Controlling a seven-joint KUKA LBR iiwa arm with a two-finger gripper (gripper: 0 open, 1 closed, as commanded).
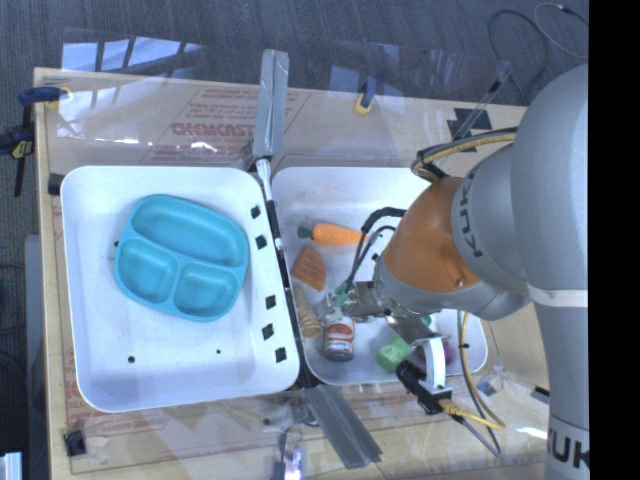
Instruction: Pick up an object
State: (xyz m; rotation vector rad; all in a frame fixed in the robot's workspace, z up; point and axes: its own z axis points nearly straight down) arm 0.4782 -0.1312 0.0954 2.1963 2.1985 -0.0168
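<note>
The right bin (300, 190) holds an orange carrot (337, 234), a tan bread slice (309, 266), a small can (339, 340) with a red label and a green block (394, 353). The grey arm with its orange band (430, 248) reaches down into this bin from the right. My gripper (356, 303) sits low over the bin's middle, just above the can and right of the bread slice. Its fingers are hidden under the wrist.
The left bin (85, 268) holds a blue three-compartment plate (182, 256). A divider with black clips (272, 298) runs between the bins. Cables (470, 408) hang off the arm near the right bin's front corner.
</note>
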